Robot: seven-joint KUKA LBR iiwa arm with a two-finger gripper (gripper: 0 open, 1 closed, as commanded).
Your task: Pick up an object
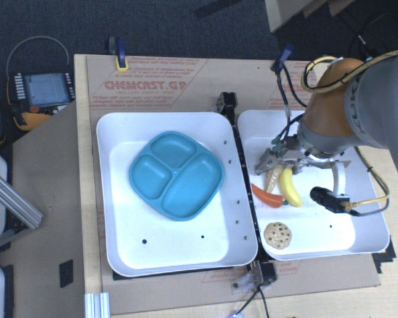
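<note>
My gripper [279,160] hangs low in the left part of the right bin [361,236], under the orange band of the arm. Directly below it lie a yellow banana [290,188] and a pale beige stick-shaped piece [272,177], side by side. A red-orange pepper-like piece [266,196] lies just left of the banana, near the bin's left wall. A round chocolate-chip cookie [277,234] sits alone toward the bin's front. I see nothing held in the gripper.
The left bin [119,234] holds a blue divided plate [178,175]. A black plug on a yellow cable [326,198] hangs from the arm over the right bin, right of the banana. A black clamp [227,102] sits between the bins at the back.
</note>
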